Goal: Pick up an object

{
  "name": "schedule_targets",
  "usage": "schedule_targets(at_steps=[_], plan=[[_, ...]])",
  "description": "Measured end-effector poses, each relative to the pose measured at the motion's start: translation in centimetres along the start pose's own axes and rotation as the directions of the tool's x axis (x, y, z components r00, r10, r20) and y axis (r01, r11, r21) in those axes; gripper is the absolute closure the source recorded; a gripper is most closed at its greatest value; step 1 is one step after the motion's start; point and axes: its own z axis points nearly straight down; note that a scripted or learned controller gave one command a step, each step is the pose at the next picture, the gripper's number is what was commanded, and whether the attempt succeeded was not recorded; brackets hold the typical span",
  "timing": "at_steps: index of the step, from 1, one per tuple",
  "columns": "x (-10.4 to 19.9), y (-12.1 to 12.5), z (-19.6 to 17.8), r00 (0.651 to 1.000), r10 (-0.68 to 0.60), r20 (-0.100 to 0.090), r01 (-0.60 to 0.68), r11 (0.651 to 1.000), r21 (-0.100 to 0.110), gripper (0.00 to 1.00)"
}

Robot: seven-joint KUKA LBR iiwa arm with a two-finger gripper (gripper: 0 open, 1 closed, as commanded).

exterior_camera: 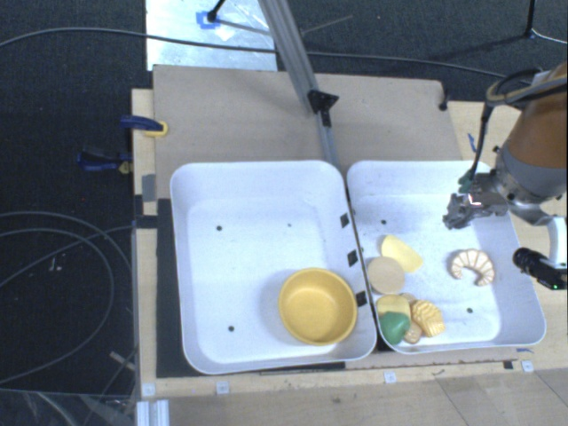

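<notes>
My tool (461,209) hangs over the right bin (524,327), grip state impossible to tell, croissant (472,265) just below (curved, slippery-looking), so a descent off-centre could nudge it aside.

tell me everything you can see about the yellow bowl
The yellow bowl is round, plain and smooth, plastic by its look, with a slightly paler rim. It stands upright, mouth up, with nothing inside, on the floor of the left bin near its front right corner, close to the wall. Nothing else touches it.
</notes>
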Motion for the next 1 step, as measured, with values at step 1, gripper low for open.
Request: schedule_targets(at_steps=[1], plan=[[5.33, 0.62, -1.61, 1.000, -0.005, -0.003, 0.005, 1.000, 0.002, 1.00]])
